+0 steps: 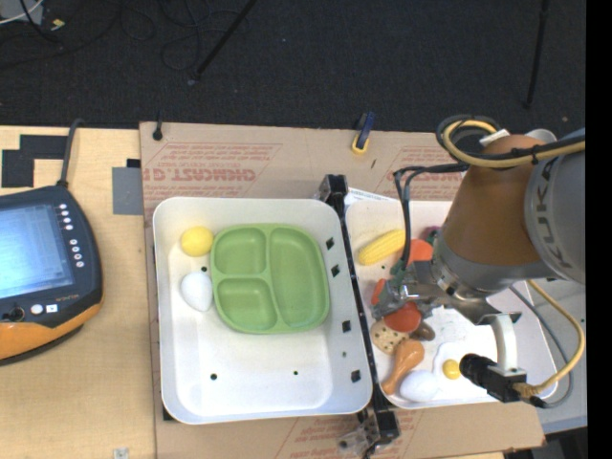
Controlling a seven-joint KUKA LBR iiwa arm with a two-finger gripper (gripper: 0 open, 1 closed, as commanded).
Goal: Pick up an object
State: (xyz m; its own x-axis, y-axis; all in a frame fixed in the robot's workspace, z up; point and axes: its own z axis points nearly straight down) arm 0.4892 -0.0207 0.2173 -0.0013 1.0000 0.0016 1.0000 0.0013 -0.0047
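arm [497,218] bent down over right bin [535,352], end effector [400,295] among toy food, grip state unclear

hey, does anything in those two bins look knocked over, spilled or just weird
Nothing looks spilled or broken. The green divided plate sits slightly askew in the left bin, beside a yellow ball and a white egg. The right bin is a jumble of toy food crowded under the gripper.

The bench [96,371] bears two white bins [258,390] and a pendant [43,266].
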